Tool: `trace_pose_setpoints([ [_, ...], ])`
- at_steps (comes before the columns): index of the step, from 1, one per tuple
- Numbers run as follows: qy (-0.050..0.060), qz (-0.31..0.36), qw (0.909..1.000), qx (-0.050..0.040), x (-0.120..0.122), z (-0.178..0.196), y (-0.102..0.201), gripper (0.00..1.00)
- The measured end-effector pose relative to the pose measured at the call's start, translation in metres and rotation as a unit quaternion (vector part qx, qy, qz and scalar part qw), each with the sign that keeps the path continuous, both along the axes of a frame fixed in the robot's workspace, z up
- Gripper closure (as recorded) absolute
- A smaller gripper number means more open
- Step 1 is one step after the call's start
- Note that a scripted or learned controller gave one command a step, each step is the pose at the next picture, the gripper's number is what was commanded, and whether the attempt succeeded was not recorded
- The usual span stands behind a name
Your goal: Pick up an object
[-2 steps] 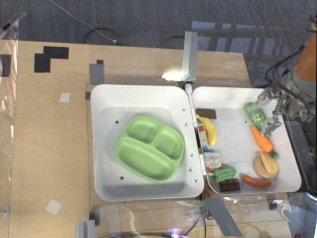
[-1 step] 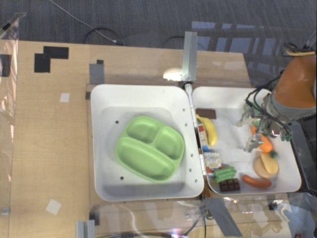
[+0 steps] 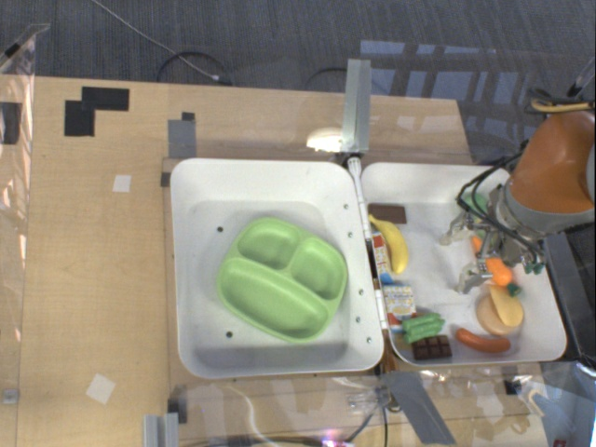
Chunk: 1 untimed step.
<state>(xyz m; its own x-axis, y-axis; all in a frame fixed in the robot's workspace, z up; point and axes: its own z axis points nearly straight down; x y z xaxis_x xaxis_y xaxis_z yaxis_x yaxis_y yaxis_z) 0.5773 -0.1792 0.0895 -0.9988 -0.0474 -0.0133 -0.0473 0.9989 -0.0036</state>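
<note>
Two white bins are sitting on the tabletop (image 3: 84,250) — the left bin (image 3: 186,250) is holding one green plate (image 3: 282,277). The tool (image 3: 492,264), its grip impossible to judge, is hovering over one carrot (image 3: 500,273) in the right bin (image 3: 428,194) — beside one banana (image 3: 395,242).

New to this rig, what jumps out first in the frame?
The big green divided plate lying alone in the left bin. Next, the grey arm with its orange band over the right bin, its gripper low among toy food: a banana, a carrot, a sausage and a chocolate bar.
</note>
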Motion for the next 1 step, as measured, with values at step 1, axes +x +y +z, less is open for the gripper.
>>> trace_pose_setpoints([
  [1,-0.008,0.003,1.0000,-0.0015,0.0055,0.0157,0.0013,1.00],
])
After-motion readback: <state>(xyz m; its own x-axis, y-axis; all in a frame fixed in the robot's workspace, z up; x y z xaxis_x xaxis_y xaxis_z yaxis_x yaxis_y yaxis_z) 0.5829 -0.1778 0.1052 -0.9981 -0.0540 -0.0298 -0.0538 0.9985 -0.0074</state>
